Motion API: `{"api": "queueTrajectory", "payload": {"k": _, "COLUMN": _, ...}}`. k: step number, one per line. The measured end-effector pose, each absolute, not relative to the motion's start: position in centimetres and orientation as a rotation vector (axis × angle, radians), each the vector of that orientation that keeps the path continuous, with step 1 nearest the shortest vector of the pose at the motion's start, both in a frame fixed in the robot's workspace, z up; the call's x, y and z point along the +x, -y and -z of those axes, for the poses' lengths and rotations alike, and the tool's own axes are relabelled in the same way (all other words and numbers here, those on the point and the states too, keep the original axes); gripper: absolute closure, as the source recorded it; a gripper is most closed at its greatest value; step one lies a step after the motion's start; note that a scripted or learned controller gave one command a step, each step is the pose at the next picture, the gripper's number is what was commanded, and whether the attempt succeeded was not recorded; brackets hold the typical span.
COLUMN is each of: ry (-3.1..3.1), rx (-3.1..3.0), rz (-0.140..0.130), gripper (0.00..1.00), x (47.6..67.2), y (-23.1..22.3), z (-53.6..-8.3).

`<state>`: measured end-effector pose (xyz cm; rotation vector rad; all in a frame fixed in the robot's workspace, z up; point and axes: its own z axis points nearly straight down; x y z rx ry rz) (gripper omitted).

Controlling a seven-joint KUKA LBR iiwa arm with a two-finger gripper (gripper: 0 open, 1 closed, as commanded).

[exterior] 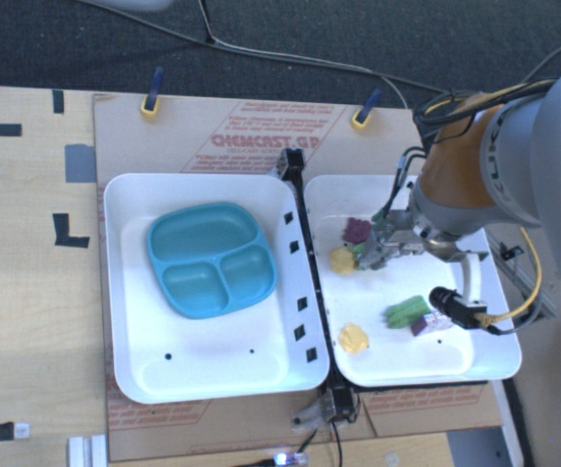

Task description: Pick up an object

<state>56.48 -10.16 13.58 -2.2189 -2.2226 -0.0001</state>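
Looks like the reach-in step is what's in hand here — nothing can be called picked up yet. The gripper (375, 251) is seen low in the right bin (494, 363), parked between a purple object (358, 230) and a yellow object (342, 260), with a bit of green just beside its tip. Whether the fingers are spread or clenched can't be told from this angle; the dark metal parts are blurred together, and nothing is clearly seen between them.

Other candidates are left further back in the same bin: a green piece (405, 310) next to a small purple bit (422, 325), and another yellow piece (353, 338) near the front wall. The left bin (124, 358) is taken up by a blue divided plate (211, 258).

For the next move, a clean closure on one item is probably needed — the cluster is tight, so two things could get nudged or pinched at once. A straight lift would then be called for.
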Motion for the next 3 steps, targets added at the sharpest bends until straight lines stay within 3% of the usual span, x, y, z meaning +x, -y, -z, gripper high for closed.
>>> {"api": "queueTrajectory", "payload": {"k": 2, "ry": 2.225, "rx": -2.22, "rz": 0.002, "gripper": 1.0, "x": 56.8, "y": 9.3, "z": -24.6}}
{"api": "queueTrajectory", "payload": {"k": 3, "ry": 2.225, "rx": -2.216, "rz": -0.001, "gripper": 1.0, "x": 56.5, "y": 3.8, "z": -25.0}}
